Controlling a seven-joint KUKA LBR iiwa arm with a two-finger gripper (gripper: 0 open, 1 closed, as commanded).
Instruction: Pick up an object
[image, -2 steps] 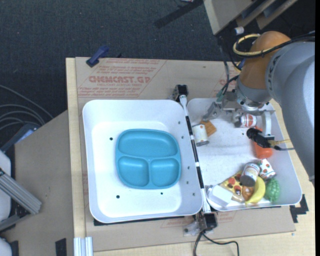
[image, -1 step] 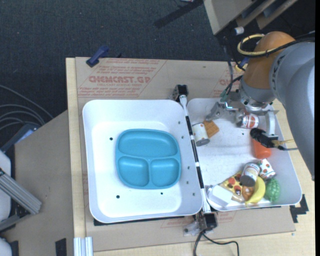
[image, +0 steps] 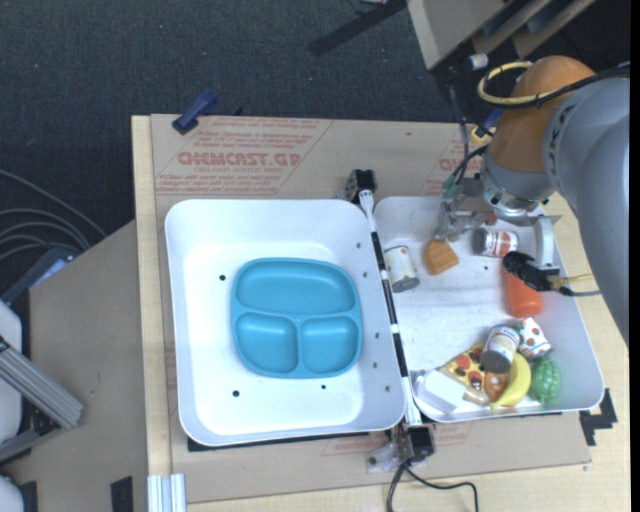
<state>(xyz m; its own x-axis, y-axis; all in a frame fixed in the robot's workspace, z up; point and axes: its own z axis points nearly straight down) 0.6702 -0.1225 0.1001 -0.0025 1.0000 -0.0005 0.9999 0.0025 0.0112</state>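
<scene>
Nearby, the gripper (image: 462, 222) is lowered into the right bin (image: 440, 312) — its state cannot be told. It is flanked closely by a tan block (image: 441, 256) and a small can (image: 497, 242).

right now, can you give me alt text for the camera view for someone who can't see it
A grey robot arm reaches from the right, its claw low over the far end of the right white bin, near a tan block, small cans and toy food. The left white bin holds a blue divided plate.

My grey arm reaches in from the right, orange band above the wrist. My end effector (image: 468, 222) points down, low and near the far edge.
</scene>
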